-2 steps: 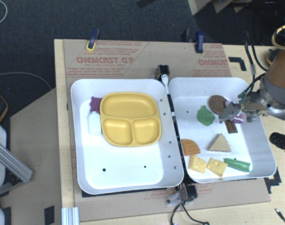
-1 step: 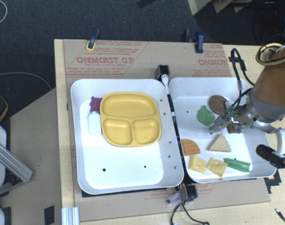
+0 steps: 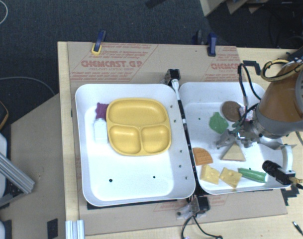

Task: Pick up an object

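My gripper point(image 3: 235, 142) hangs low over the middle of the right bin point(image 3: 201, 96), open, with nothing seen between its fingers. A tan wedge point(image 3: 234, 154) lies just under and in front of it. A green leafy piece point(image 3: 218, 123) and a brown round piece point(image 3: 231, 110) sit just behind the gripper. Along the front of the bin lie an orange cookie point(image 3: 202, 157), two yellow cheese blocks point(image 3: 209, 174) point(image 3: 230, 177) and a green stick point(image 3: 252, 174).
The left bin point(image 3: 131, 183) holds a yellow divided plate point(image 3: 139, 125), with a purple and white bottle point(image 3: 100, 121) lying along the plate's left side. The arm's orange band and grey wrist cover the right bin's right side.
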Tool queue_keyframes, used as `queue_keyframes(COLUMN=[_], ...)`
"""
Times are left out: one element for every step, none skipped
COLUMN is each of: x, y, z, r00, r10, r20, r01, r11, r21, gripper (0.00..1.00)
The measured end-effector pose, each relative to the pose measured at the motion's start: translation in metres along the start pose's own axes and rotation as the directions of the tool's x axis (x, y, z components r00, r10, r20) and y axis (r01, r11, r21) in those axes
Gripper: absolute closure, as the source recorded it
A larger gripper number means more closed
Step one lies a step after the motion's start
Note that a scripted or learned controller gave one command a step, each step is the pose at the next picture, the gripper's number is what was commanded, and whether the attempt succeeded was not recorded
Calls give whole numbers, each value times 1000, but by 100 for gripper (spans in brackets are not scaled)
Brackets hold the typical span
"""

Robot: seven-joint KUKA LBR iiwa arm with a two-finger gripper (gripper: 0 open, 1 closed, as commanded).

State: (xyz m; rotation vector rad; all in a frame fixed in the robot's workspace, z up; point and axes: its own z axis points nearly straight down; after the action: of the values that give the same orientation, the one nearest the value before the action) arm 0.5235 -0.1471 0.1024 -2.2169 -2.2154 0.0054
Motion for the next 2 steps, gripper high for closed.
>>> queue_keyframes(x=[1,0], y=[-1,0], z=[19,7], r00=[1000,1000], r10=[-1,1], r20=[0,2], r01=[1,-1], r11=[1000,1000], r21=[-2,-7], gripper=[0,100])
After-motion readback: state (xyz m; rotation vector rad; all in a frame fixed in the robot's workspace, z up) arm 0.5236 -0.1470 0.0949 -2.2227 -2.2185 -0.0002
